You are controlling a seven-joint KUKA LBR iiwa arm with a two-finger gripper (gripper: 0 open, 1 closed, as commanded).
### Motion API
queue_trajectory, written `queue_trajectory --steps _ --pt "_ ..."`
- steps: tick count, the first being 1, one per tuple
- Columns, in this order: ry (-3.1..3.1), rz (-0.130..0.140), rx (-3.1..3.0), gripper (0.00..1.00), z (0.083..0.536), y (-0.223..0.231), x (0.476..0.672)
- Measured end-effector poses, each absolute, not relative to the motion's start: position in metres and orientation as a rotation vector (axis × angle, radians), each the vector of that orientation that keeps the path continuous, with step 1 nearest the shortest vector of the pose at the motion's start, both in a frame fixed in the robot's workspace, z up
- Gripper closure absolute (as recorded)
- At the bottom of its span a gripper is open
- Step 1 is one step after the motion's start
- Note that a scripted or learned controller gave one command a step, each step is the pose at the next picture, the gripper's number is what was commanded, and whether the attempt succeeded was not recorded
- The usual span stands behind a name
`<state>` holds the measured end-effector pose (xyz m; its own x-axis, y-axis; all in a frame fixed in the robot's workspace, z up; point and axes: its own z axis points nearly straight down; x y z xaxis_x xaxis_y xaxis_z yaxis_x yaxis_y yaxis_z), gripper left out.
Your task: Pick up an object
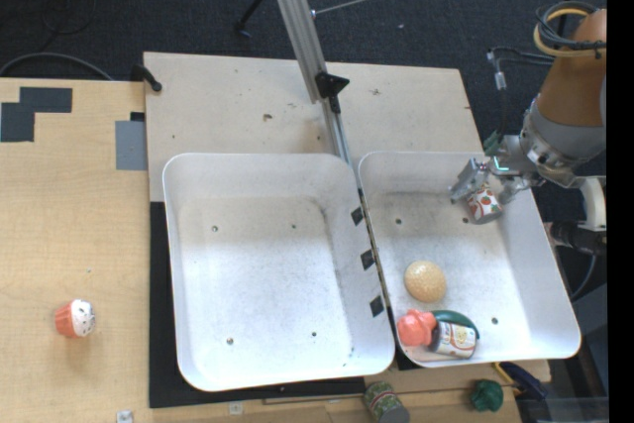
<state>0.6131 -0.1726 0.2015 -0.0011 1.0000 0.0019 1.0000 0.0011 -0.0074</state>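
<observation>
The gripper (482,193) hangs over the right bin's (530,263) far right corner, closed on a small red-and-white object (484,205) lifted between its fingers. Nearer in that bin lie a tan ball (425,280) and a red-capped bottle (441,332). The left bin (198,312) sits alongside.

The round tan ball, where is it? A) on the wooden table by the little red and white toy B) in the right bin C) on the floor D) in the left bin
B: the round tan ball lies in the right bin, just above the bottle with the red cap and below the robot's hand.
</observation>
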Motion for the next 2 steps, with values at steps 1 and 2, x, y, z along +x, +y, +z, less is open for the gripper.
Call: queue_trajectory --steps 1,2 --pt "-2.223 0.003 -2.216 0.00 0.204 -0.173 0.614" --pt "-2.217 0.006 -2.217 0.00 0.159 -0.173 0.607"
